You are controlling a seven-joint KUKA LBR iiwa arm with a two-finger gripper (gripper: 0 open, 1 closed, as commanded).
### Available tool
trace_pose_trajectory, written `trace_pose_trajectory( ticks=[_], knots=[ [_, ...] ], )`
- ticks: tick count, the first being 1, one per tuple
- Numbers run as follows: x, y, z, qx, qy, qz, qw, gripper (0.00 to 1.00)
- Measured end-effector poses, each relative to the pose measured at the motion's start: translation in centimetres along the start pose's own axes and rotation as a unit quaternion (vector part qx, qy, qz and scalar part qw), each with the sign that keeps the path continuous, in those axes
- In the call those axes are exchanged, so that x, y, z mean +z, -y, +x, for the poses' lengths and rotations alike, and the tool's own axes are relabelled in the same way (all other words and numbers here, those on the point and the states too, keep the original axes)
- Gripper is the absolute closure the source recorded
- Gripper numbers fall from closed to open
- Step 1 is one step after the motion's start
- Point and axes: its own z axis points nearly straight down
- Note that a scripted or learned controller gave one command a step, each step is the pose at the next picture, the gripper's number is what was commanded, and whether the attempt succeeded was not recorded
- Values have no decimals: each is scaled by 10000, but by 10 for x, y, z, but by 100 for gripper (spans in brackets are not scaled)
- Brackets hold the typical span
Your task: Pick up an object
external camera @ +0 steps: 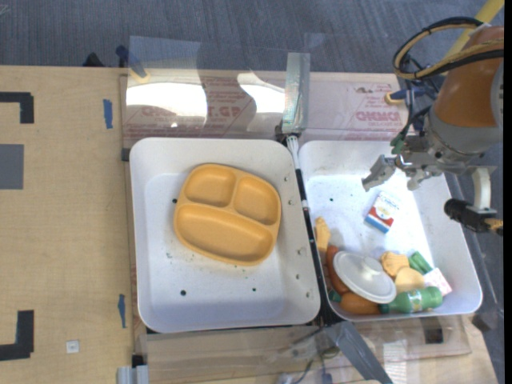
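Across the bench (56, 214) sit two shallow white bins side by side. Left bin (152, 294) holds an orange divided plate (228, 213), three compartments, lying flat near bin centre, slightly toward 12 o'clock. Right bin (336, 174) holds the clutter, mostly bunched at its 6 o'clock end.

Arm (468, 94) comes in at 3 o'clock of the view, grey with orange band, cables looping over it. Gripper (398, 174) hangs over the right bin's 1 o'clock corner; two fingers spread well apart, nothing between them.

Small blue-and-white carton (382, 213) lies tilted on the bin floor at about 6 o'clock from the gripper, near it but apart, not touched. White round lid (365, 277) rests on top of the pile at the bin's 6 o'clock side. Green bottle (416, 299) lies on its side at 4 o'clock of the lid, just beside it. Orange object (358, 302) sits under the lid's lower edge, kind unclear. Yellowish lumps (400, 269) sit at 3 o'clock of the lid, touching the green bottle area. Another yellowish piece (322, 233) lies against the bin's 9 o'clock wall.
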Motion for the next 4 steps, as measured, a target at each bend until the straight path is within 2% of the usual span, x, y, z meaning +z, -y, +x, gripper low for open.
trace_pose_trajectory(
  ticks=[1,2,3,4],
  knots=[
    [-56,-33,47,96,1,-43,9999,0],
    [86,15,14,628,9,-49,9980,0],
    [92,5,-61,598,25,-123,9981,0],
    [90,28,-72,265,-38,-157,9995,0]
  ],
)
